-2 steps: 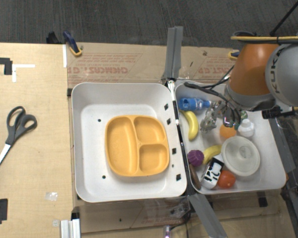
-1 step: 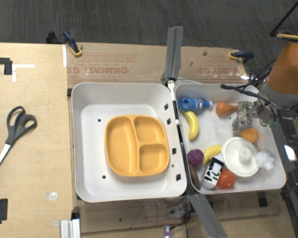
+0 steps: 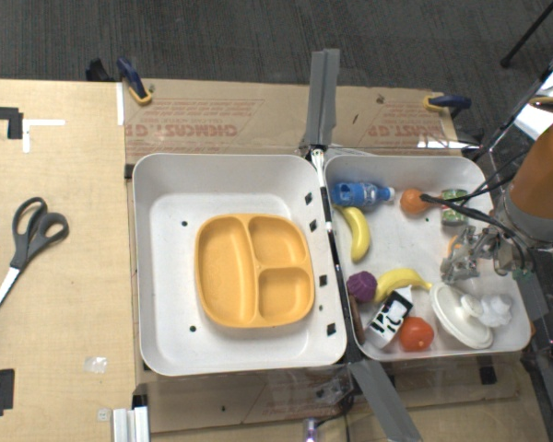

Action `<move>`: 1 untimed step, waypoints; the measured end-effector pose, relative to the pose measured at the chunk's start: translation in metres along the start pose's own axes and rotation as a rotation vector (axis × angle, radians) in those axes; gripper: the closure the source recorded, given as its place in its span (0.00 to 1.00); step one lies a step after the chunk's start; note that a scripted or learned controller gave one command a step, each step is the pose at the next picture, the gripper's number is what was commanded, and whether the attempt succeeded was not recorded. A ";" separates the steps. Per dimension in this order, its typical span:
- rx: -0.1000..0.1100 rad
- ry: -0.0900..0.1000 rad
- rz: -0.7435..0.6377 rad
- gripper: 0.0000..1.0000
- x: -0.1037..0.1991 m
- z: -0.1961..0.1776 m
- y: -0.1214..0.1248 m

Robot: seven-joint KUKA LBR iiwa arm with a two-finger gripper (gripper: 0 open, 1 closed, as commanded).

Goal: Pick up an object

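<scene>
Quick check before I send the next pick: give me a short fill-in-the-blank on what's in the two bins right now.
The yellow divided plate lies in the ____ bin.
The blue bottle lies just above a ____.
The claw hangs over the ____ bin.
The plate has ____ compartments.

Missing words: left; banana; right; three

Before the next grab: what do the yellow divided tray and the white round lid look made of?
The yellow divided tray looks like moulded plastic, matte: uniform colour, rounded compartment ridges, no glare. The white round lid also looks plastic, somewhat glossier, with a thin raised rim; a ceramic dish cannot be ruled out.
</scene>
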State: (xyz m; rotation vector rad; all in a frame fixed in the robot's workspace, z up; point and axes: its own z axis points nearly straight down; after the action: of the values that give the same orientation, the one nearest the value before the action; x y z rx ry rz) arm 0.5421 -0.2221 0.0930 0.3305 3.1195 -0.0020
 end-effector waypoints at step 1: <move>-0.001 0.004 0.296 0.00 0.045 0.001 0.120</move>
State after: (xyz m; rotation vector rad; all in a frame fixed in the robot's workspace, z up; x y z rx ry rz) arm 0.5235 -0.0950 0.0919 0.7884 3.0405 0.0010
